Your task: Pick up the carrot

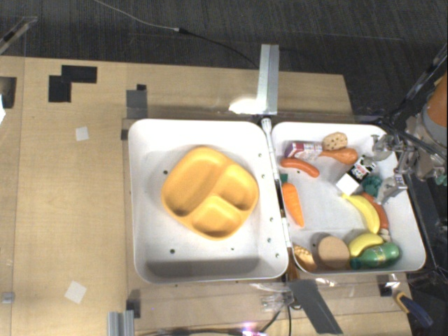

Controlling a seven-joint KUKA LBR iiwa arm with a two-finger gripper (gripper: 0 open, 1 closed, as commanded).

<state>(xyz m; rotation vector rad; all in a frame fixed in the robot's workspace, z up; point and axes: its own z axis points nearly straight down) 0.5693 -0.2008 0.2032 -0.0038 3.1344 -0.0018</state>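
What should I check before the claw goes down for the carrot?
1. Carrot in sight, lying at the left side of the right bin: ok.
2. Carrot top uncovered: ok.
3. Room around it: the bin's left wall is tight beside it, the sausage is just above: not ok.
4. Claw over the carrot: not ok, it sits at the bin's right edge.
5. Claw open or shut: cannot tell.
6. Yellow divided plate in the left bin, out of the path: ok.

A pale wooden tabletop (63, 208) bears black tape patches (70, 81) near its far left corner. Beyond its far edge lies dark grey carpet (210, 5), where a thin cable (140, 19) trails toward the tabletop.
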